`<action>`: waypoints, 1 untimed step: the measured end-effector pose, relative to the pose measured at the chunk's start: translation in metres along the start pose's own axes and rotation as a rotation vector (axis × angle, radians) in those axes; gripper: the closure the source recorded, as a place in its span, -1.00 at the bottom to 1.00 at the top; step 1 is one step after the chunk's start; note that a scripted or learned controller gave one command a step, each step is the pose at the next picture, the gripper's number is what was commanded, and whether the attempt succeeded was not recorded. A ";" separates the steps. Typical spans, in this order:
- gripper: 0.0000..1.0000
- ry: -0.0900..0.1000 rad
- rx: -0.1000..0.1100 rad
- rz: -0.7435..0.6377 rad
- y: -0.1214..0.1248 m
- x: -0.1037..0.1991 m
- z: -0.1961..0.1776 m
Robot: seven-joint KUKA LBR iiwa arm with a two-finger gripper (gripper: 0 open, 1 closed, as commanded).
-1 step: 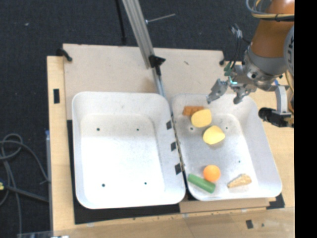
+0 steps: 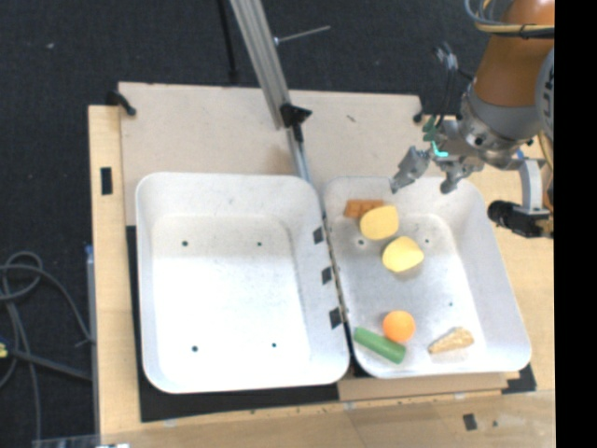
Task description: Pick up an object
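Down front, a green cylinder (image 2: 379,345) and small orange ball (image 2: 399,325) wait in the right white bin (image 2: 485,250). Up top, the hand (image 2: 427,177) hovers released, fingers spread, nothing gripped; best descend squarely over one yellow lump (image 2: 380,222).

It looked like a robotics lab: a plywood bench (image 2: 233,129) on dark carpet (image 2: 93,35), an aluminium camera mast (image 2: 261,49), loose cables (image 2: 28,297), a grey-and-orange industrial arm (image 2: 508,73).
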State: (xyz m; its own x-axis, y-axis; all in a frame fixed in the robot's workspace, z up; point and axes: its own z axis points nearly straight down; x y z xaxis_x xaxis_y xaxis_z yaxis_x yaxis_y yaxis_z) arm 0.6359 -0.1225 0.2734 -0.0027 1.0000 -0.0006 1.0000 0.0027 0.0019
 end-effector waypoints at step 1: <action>-1.00 -0.002 0.004 0.001 0.006 0.001 0.044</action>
State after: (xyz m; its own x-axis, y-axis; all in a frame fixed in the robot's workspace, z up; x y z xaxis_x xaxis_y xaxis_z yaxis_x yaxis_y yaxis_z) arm 0.6417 -0.1218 0.2291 -0.0018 1.0000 -0.0024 1.0000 0.0018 -0.0026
